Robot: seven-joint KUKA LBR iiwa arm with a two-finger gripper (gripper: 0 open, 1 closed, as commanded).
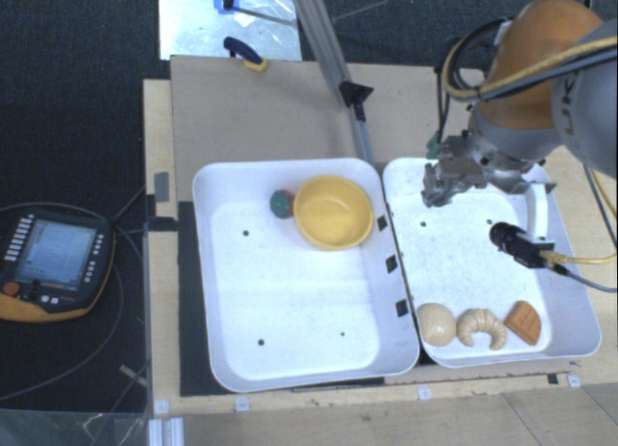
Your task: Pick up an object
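Note:
My gripper (436, 190) hangs over the back left part of the right bin (454, 251), above bare white floor. Nothing shows between its fingers. Along that bin's front edge lie a pale round bun (435, 322), a croissant (482, 327) and an orange waffle-like piece (524, 321), all well in front of the gripper. In the left bin (280, 309) a yellow bowl (333, 211) stands near the back right, with a small dark green ball (281, 203) touching its left side.
A black cylinder with a yellow cable (517, 244) juts over the right bin from the right. A slanted metal pole (328, 43) crosses behind the bins. A teach pendant (50, 261) lies on the floor at far left.

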